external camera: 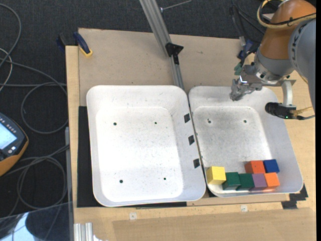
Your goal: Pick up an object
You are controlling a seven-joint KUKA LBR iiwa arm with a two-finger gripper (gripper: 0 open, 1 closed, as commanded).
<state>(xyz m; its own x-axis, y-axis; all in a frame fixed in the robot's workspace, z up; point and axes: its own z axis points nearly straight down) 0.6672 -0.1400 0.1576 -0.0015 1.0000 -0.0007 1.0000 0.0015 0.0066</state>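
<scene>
Camera view is showing you the grey arm with the orange band (281,31) reaching in from the right, its two-finger gripper (237,93) hanging over the far rim of the right shallow white bin (228,129). The fingers are looking close together with nothing between them, but they are small and I cannot tell for sure. The coloured blocks are lying together at the near edge of this bin: yellow cube (216,174), two green blocks (238,180), purple block (259,180), two orange blocks (264,173), blue block (271,165). They are well apart from the gripper.
</scene>
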